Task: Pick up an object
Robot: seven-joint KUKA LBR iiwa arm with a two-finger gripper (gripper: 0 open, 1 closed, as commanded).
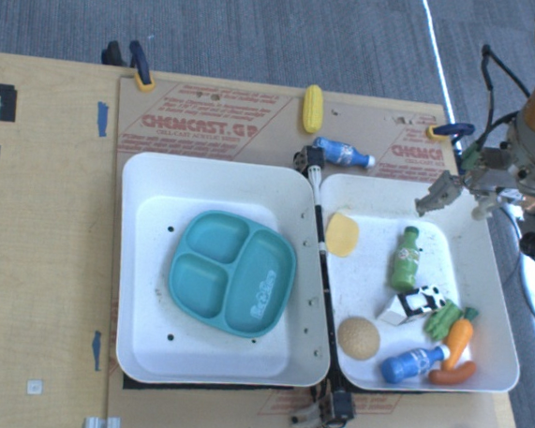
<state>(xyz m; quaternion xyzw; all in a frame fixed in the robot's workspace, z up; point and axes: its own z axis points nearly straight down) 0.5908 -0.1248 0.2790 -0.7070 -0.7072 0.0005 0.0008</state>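
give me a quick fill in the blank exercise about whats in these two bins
1. The teal divided plate lies in the ____ bin.
2. The green bottle lies in the ____ bin.
3. The corn cob lies on the board behind the bins, near a small ____ bottle.
4. The gripper hangs above the right bin's ____ corner.

Missing words: left; right; blue; far right

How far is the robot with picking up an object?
Nothing looks picked yet: the green bottle, brown ball and carrot all lie in the right bin. The gripper hovers open above that bin's upper right, holding nothing. Descent, grasp and lift remain.
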